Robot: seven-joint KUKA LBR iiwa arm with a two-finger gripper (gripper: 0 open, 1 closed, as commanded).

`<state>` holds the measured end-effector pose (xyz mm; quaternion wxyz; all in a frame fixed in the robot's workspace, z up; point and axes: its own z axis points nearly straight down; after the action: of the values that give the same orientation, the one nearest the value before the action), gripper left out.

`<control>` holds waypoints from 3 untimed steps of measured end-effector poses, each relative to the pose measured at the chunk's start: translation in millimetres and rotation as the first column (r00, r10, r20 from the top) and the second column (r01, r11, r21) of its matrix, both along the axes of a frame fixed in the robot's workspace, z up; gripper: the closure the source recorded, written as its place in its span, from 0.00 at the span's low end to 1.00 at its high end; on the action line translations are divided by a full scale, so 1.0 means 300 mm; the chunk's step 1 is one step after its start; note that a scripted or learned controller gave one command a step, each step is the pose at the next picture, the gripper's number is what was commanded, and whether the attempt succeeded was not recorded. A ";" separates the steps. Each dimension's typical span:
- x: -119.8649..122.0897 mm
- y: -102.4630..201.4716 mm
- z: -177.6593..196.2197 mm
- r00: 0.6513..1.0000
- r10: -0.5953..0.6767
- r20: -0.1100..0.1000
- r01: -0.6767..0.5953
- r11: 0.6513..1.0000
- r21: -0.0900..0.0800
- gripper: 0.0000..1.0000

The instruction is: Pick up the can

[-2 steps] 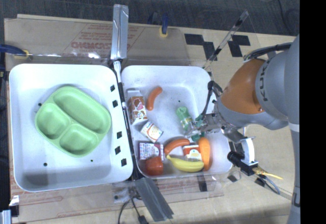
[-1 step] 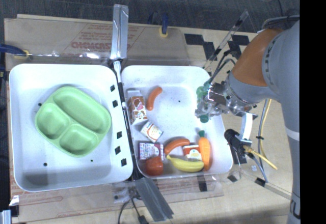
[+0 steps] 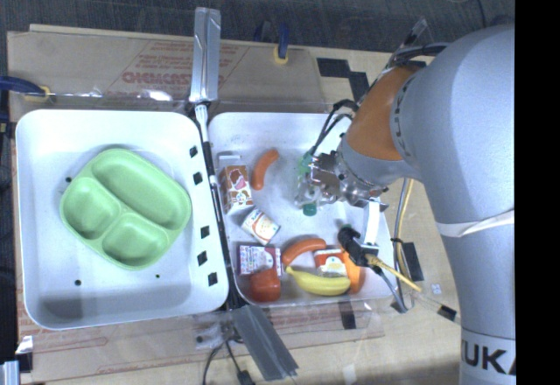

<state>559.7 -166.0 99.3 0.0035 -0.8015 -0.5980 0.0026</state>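
Green, the three-compartment plate (image 3: 125,206) lies in the left bin (image 3: 39,226); in the right bin (image 3: 289,125) the can (image 3: 236,187), red-labelled, lies near the divider, with a small carton (image 3: 260,225) just below it and a banana (image 3: 320,283) near the front wall. Farther right, my claw (image 3: 315,185) hangs over a clear bottle (image 3: 307,191), well apart from the can. Whether my claw is spread or pressed together I cannot tell.

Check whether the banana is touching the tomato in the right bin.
Apart. The camera view shows a strip of white bin floor between the banana and the tomato in the right bin.
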 end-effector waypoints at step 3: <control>0.226 -0.041 0.049 0.857 -0.516 -0.001 0.516 0.857 -0.001 1.00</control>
<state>627.5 -178.4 114.0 0.0041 -0.9322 -0.3618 0.0025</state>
